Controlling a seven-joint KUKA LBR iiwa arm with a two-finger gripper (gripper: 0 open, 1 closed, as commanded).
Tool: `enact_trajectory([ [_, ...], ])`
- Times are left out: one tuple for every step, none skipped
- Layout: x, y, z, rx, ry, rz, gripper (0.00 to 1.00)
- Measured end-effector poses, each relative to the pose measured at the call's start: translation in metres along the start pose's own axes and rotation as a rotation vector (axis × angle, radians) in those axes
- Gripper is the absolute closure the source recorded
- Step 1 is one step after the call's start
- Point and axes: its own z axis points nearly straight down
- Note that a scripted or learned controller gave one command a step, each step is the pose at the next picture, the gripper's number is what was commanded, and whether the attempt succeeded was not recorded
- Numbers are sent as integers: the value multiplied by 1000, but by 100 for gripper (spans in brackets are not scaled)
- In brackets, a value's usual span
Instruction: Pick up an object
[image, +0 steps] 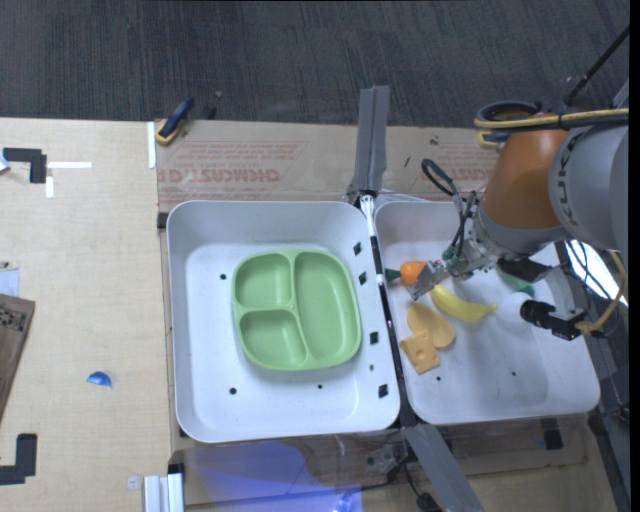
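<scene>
White bins, two, are seen side by side on the worktop (80, 260). One green divided plate (297, 308) lies in the left bin (195, 400). In the right bin (530, 395) one yellow banana (462, 304) lies near the divider, long axis running left-right, crowded by one orange piece (412, 271) and two tan pieces (427, 338). Whether the hand (437, 277), just above the banana, is clenched or released cannot be told.

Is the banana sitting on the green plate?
No. The banana lies in the right bin, while the green plate is in the left bin.
</scene>
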Motion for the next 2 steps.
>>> enact_trajectory([
  [-2, 0, -9, -1, -1, 6, 100],
  [43, 8, -96, 2, 0, 177, 100],
])
